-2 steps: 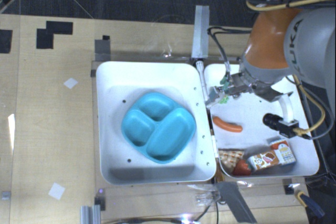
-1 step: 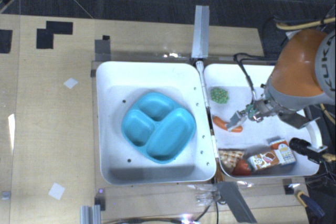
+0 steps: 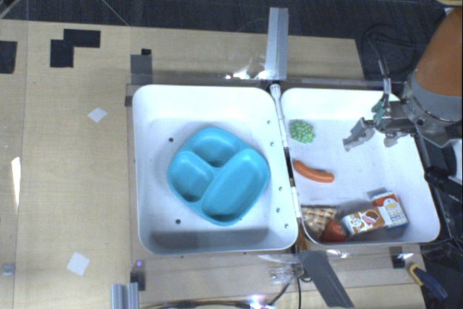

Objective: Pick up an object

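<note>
The sausage [image 3: 313,172], green ball [image 3: 302,131], carton [image 3: 375,214] and a partly hidden red-and-tan item [image 3: 325,223] are lying loose in the right bin [image 3: 427,192]. The hand [image 3: 359,134] is hovering at the bin's two o'clock, near nothing, and whether it is parted or together I cannot tell. The arm [image 3: 443,76] is running off at three o'clock. A blue tray [image 3: 218,174] is sitting mid left bin [image 3: 152,155] on the table [image 3: 65,177].

Arm [image 3: 443,69] cut off at right edge; carton [image 3: 374,216] print unreadable.
</note>
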You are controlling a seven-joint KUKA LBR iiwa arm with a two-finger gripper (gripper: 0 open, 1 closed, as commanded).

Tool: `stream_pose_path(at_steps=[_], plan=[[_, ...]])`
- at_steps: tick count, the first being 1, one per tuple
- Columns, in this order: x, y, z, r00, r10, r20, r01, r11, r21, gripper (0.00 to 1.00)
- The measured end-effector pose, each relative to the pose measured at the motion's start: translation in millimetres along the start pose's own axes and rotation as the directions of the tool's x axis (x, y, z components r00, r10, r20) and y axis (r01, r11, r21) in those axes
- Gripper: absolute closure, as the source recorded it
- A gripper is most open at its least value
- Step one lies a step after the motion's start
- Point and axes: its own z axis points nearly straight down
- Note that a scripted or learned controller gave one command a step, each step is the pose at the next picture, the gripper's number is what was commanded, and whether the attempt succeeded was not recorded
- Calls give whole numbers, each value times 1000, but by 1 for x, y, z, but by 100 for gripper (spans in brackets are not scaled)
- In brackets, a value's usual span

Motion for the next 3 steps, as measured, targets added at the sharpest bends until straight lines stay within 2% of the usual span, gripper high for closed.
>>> stream_pose_path(at_steps=[1,2,3], plan=[[18,-44,106,999,-34,-2,34,999,3,0],[-7,36,103,994,-106,-1,106,994,1,0],[-48,33,43,1000,6,0,-6,1000,0,0]])
